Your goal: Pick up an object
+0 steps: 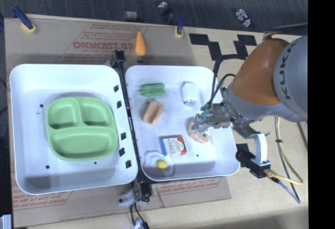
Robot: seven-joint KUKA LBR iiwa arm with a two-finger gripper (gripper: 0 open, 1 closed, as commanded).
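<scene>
Camera view — jaws (201, 124) near right bin's (222, 168) edge.

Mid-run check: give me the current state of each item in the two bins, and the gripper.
green divided plate: flat, left bin.
green vegetable: lying, right bin.
tan block: lying loose.
white cup: on its side.
packet: flat.
yellow ball: resting near front wall.
gripper: low over a pale object.

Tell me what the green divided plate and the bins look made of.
Green plate: likely moulded plastic, matte pale green with soft rounded compartment ridges. Bins, left bin and right bin: apparently thin white plastic, smooth, slightly glossy, with rounded corners.
</scene>
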